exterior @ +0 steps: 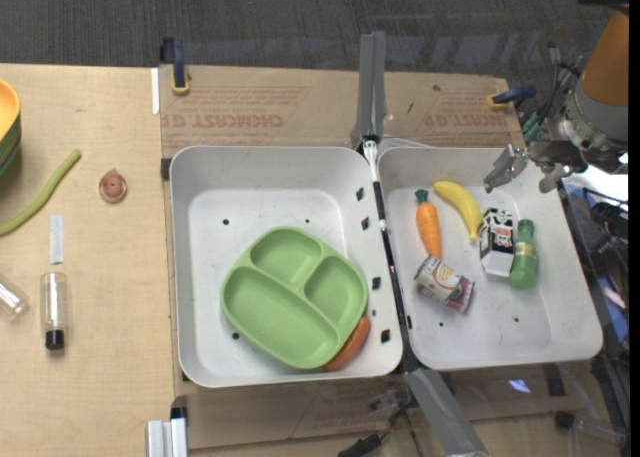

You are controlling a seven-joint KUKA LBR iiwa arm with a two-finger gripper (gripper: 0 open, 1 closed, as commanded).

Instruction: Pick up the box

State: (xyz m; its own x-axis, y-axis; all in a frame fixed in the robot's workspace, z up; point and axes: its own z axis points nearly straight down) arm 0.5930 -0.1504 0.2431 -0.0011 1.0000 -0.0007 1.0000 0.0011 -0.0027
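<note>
The box (497, 241) is a small white carton with black and red print. It lies in the right bin (500, 340), touching a green bottle (523, 254) on its right and close to a banana (458, 206) on its left. My gripper (524, 173) hangs over the bin's far right corner, above and just behind the box. Its two fingers are spread open with nothing between them. The orange-banded wrist (607, 75) rises at the view's right edge.
An orange carrot (429, 226) and a crumpled silver-pink packet (444, 282) also lie in the right bin. The left bin (200, 195) holds a green divided plate (293, 296) with an orange item (350, 344) tucked under its edge. Small items sit on the table at left.
</note>
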